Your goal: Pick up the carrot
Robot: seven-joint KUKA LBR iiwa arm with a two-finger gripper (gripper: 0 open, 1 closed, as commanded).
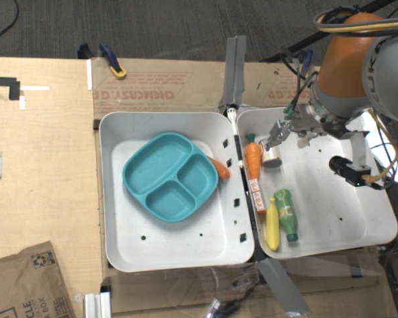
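A brown cardboard counter (46,177) holds two white bins side by side. The carrot (253,159) lies in the right bin (358,230), up against the wall between the bins. The jaws (273,146) hang just beside it, near its top, and I cannot tell if they are open or closed. To do this well, I think they should move over the fat middle of the carrot, go down, then squeeze across it, keeping off the wall.

Grey-cased arm (385,65) with a broad orange band (348,55), yellow and black cables (358,24) looped over it, ending in a small metallic tool (276,140).
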